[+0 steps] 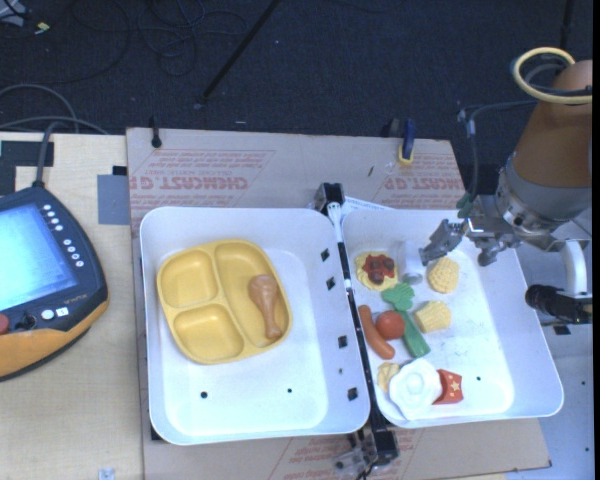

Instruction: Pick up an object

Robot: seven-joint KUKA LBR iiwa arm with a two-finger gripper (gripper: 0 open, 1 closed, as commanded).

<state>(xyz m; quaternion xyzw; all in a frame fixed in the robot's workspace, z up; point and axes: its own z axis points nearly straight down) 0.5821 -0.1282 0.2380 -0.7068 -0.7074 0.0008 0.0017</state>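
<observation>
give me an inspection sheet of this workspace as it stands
surface: bench bears left bin and right bin side by side
job's things: right bin holds corn, second corn, tomato, sausage, fried egg, fries, pizza
clutter: yellow tray in left bin, drumstick in its right compartment
grippers: gripper above right bin's upper part, beside corn; nothing seen between fingers
cables: black cables on floor beyond bench
surroundings: pendant at left

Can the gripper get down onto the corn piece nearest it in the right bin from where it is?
Probably yes: the gripper hangs just above the upper corn piece, which lies apart from the other food, nothing covering it.
</observation>
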